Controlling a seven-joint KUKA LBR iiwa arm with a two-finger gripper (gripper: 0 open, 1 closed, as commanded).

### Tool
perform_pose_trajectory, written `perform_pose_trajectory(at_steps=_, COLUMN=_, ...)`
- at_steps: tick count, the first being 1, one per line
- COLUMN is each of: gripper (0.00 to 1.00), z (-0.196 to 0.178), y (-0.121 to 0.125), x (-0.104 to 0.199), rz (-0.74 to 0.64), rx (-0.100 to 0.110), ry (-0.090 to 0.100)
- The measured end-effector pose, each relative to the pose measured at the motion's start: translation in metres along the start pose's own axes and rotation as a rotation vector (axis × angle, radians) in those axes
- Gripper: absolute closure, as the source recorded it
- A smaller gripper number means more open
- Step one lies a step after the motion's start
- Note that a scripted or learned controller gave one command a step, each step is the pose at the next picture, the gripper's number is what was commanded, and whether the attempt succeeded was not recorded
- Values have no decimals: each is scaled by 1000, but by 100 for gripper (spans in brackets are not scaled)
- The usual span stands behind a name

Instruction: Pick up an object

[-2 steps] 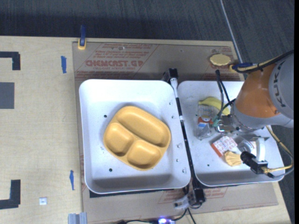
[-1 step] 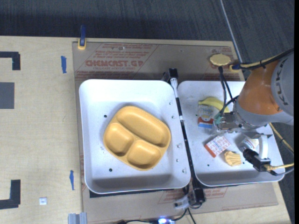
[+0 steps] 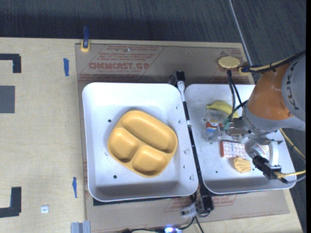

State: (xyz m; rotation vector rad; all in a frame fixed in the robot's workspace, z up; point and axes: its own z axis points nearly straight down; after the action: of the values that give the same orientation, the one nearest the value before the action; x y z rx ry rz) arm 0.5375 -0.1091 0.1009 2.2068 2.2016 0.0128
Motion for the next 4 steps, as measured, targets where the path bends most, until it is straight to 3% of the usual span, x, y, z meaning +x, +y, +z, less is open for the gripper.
perform_pose_trajectory(at_steps=1, gripper=100, z=-10, y=1, x=0, rz=1, rx=-4, ry=-1)
perform_pose_trajectory(at_steps=2, gripper=0, z=-10, y=1, x=0, rz=0, rx=-4, ry=-1)
perform_pose_trajectory(at_steps=3, gripper=100, z=-20, y=3, x=0, rz=0, rx=-8, ry=-2)
perform_pose_trajectory(at_steps=4, gripper=0, z=-20, y=3, x=0, rz=0, rx=-8, ry=-2)
